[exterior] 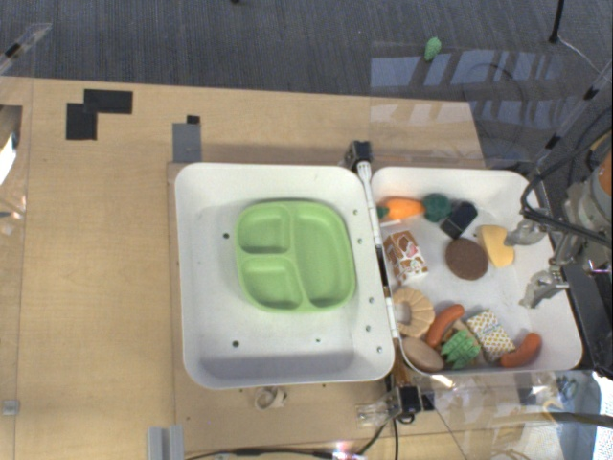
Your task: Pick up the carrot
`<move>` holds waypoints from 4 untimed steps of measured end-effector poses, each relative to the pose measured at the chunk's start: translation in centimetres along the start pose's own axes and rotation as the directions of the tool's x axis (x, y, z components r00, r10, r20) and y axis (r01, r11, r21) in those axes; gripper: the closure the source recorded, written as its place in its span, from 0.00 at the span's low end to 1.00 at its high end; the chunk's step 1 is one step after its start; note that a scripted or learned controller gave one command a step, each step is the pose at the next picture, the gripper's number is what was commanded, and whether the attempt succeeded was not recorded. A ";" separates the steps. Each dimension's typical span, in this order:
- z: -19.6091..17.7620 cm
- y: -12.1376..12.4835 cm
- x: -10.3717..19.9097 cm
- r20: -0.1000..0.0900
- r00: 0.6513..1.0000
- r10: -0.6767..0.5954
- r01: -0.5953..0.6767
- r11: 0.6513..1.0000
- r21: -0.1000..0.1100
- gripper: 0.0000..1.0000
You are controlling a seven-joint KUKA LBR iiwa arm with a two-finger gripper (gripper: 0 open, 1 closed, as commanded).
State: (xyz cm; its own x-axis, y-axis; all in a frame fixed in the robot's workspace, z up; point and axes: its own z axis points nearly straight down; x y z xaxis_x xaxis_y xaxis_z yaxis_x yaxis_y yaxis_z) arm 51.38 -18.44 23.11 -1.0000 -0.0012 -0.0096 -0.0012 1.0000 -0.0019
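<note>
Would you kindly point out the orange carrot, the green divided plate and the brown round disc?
orange carrot (403, 208), camera view, mid-body.
green divided plate (327, 260), camera view, right compartment.
brown round disc (467, 259), camera view, centre.

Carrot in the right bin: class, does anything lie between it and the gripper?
Yes. The carrot lies at the bin's far left, by the divider. The gripper is at the right edge. Between them sit a brown disc, a yellow piece and a dark block.
</note>
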 end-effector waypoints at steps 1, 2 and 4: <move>5.7 -2.1 -2.7 0.000 0.963 -0.270 0.270 0.963 -0.001 0.00; 8.9 -2.0 -5.5 0.003 0.728 -0.686 0.686 0.728 0.000 0.00; 13.7 -2.3 -13.0 0.002 0.175 -0.985 0.984 0.175 0.016 0.00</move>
State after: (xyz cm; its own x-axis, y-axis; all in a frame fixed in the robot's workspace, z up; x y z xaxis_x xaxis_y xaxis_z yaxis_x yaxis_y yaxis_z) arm 64.48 -20.73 9.55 -0.1735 -0.9848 -0.0023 -0.9845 0.1735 -0.0256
